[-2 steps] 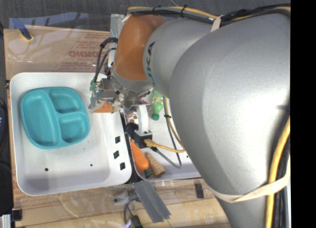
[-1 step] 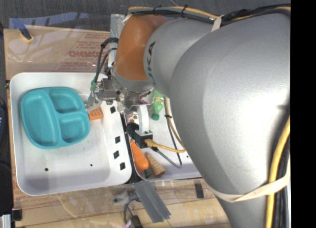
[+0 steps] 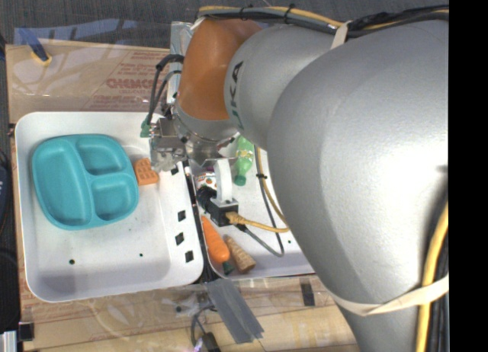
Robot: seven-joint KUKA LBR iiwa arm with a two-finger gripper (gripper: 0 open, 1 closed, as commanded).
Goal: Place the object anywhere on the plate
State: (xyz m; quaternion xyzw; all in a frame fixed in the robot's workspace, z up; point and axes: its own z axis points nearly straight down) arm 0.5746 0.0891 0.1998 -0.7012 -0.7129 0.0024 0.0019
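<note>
A teal plate [image 3: 80, 179] with three compartments lies in the left bin [image 3: 99, 274], towards its far left. A small orange block [image 3: 146, 172] sits just off the plate's right rim, on the bin floor or slightly above it; I cannot tell which. My gripper [image 3: 165, 157] hangs directly to the right of the block, close against it, near the wall between the two bins. The arm's grey body and orange band hide most of the gripper from above.
In the right bin [image 3: 263, 263] lie an orange carrot [image 3: 216, 242], a brown piece [image 3: 239, 257] beside it and a green item [image 3: 242, 164], partly under the arm. The arm covers most of that bin. A yellow cable [image 3: 263, 227] loops over it.
</note>
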